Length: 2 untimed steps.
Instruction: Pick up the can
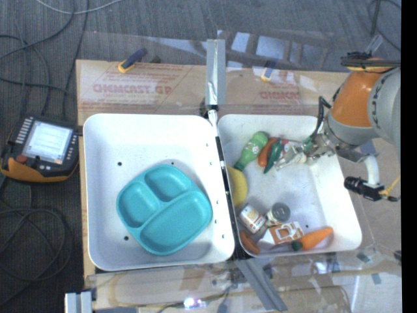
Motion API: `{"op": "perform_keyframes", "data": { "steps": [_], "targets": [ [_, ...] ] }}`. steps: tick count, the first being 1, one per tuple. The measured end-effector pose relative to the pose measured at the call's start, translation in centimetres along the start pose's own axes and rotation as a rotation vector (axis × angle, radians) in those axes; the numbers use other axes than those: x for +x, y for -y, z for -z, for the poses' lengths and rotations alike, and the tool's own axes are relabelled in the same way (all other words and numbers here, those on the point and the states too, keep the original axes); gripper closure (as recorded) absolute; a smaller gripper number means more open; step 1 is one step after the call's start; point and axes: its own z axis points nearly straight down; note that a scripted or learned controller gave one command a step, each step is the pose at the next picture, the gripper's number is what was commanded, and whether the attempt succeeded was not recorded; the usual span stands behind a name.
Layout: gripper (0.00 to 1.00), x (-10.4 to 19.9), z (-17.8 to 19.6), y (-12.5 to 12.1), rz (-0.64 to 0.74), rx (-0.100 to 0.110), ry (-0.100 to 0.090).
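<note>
The can (253, 218) lies on its side near the front left of the right bin (339, 194); it has a silver end and a brown and white label. My gripper (296, 152) reaches in from the right at the back of that bin, well behind the can and apart from it. It hangs next to a green pepper (275, 151) and an orange piece (266, 152). Nothing shows held in it.
Around the can are a yellow banana (238, 184), a small grey round lid (280, 210), a printed box (284, 233) and a carrot (313, 238). A green bottle (251, 150) lies at the back. The left bin (104, 175) holds a teal divided plate (165, 208).
</note>
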Motion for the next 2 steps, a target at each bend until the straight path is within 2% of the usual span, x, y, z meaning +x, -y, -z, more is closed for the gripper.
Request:
{"op": "perform_keyframes", "data": {
  "steps": [1,2],
  "targets": [
    [0.0,-0.6,-0.1,-3.5,-0.049,0.003,-0.001],
    [0.0,3.2,0.0,1.8,-0.054,0.0,0.008]
  ]
}}
